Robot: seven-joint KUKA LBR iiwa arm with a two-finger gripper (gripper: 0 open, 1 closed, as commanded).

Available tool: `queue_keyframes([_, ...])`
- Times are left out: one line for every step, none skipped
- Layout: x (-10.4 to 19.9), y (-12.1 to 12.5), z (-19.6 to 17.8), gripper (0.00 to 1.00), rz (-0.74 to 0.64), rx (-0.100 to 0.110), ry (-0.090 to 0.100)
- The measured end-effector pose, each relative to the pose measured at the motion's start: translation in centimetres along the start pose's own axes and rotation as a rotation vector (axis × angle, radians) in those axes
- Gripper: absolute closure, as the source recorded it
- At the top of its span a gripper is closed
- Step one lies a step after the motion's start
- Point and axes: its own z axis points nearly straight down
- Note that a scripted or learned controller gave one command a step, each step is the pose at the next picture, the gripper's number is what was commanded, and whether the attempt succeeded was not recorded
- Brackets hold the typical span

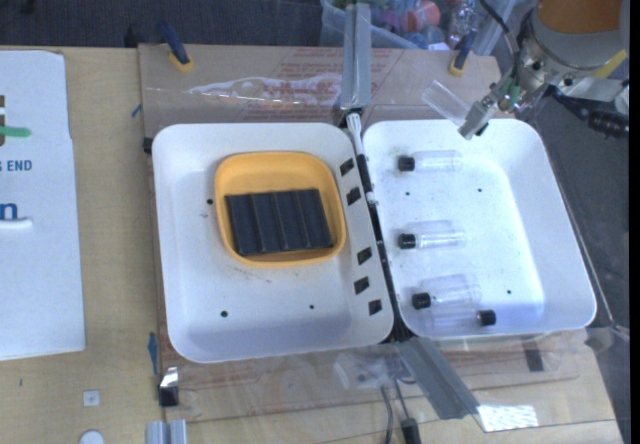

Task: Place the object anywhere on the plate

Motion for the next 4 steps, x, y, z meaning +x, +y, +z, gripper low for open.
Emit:
queue_keyframes([2.2,1.5,0.0,1.00,-0.275,0.002,0.004])
queue_keyframes([0.8,-0.9,-15.3,1.00,-0.414,0.000,0.000])
queue_keyframes([-4.4,-4.1,-17.6,1.00,-0.635,-0.002,-0.003])
queue_keyframes([-4.4,-4.1,-17.6,0.00,-0.635,-0.002,-0.003])
